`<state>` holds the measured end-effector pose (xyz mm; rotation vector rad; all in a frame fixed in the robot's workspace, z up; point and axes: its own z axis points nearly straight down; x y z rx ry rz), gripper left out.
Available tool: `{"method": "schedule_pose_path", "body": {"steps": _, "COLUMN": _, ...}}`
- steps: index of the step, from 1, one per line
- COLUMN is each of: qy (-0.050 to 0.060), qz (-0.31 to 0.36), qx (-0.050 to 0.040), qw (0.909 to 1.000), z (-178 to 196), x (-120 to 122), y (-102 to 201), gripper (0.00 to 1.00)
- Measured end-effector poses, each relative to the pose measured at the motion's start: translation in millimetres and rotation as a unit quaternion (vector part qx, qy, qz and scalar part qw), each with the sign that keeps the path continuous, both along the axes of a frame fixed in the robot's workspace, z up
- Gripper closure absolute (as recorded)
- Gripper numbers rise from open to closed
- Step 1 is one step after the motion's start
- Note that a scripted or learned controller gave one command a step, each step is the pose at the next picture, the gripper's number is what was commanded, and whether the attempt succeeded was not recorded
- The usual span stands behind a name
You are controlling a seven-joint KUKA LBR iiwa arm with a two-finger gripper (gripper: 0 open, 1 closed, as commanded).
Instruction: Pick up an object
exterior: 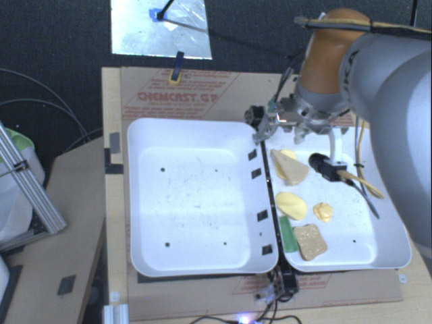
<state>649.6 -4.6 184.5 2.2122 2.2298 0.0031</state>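
Note:
The right bin (388, 248) holds several small things. A pale yellow wedge (289, 167) lies near its far left corner. Closer to the front are a yellow oval piece (291, 205), a small yellow lump (322, 212), a brown square like a slice of bread (310, 241) and a green strip (287, 234) along the left wall. My gripper (285, 121) hangs over the far left corner of this bin, just beyond the wedge, under the orange band (331, 52). Nothing shows in its grasp.
The left bin (145, 201) lies beside the right one, sharing a middle wall with black clips (262, 216). Thin tan and grey sticks (366, 189) lie at the right bin's right side. A cardboard sheet (182, 93) and a shiny plate (160, 17) sit behind the bins.

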Motion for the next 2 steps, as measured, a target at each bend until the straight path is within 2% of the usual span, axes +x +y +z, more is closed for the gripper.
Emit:
{"method": "schedule_pose_path", "body": {"steps": 1, "qy": -0.001, "qz": 0.001, "qx": 0.0006, "qw": 1.0000, "z": 55.3, "x": -30.3, "y": 79.1, "gripper": 0.00}}
{"method": "schedule_pose_path", "body": {"steps": 2, "qy": 0.004, "qz": 0.000, "qx": 0.0003, "qw": 1.0000, "z": -4.5, "x": -98.3, "y": 166.6, "gripper": 0.00}}
